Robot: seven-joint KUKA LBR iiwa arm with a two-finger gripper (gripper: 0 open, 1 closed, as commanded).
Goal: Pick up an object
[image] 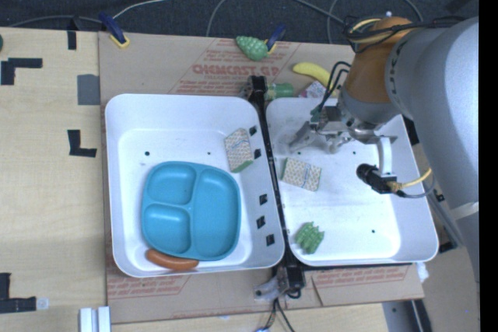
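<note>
My gripper [315,147] hangs low over the back of the right bin [405,245], its fingers spread open with nothing between them. Just in front of it, a patterned beige square pad [301,173] lies flat on the bin floor, apart from the fingertips. A small green knobbly object [309,236] rests near the right bin's front left corner. In the left bin [124,128] lie a blue divided plate [191,210], an orange sausage-shaped piece [171,260] at the plate's front edge, and a second patterned pad [239,148] by the right wall.
Behind the bins, a yellow banana [311,72] and a green toy [251,47] lie on the cardboard. The arm's grey body [436,89] covers the right bin's far right side. Cables [233,4] trail along the back of the bench.
</note>
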